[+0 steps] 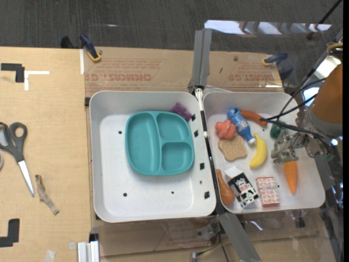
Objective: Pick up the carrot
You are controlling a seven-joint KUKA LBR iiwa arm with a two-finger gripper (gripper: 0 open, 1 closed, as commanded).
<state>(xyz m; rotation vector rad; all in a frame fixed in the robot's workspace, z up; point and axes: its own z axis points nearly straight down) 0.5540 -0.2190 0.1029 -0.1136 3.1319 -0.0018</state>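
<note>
Approach step: I see the gripper (284, 149) hovering above the carrot (291, 176), which lies by the right bin's (313, 203) right edge (pincer state indeterminate). Next: descend squarely, then close.

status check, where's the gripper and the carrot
Gripper low over right bin, holding nothing seen. Carrot lying just below it, near right wall. Banana close on the left.
</note>
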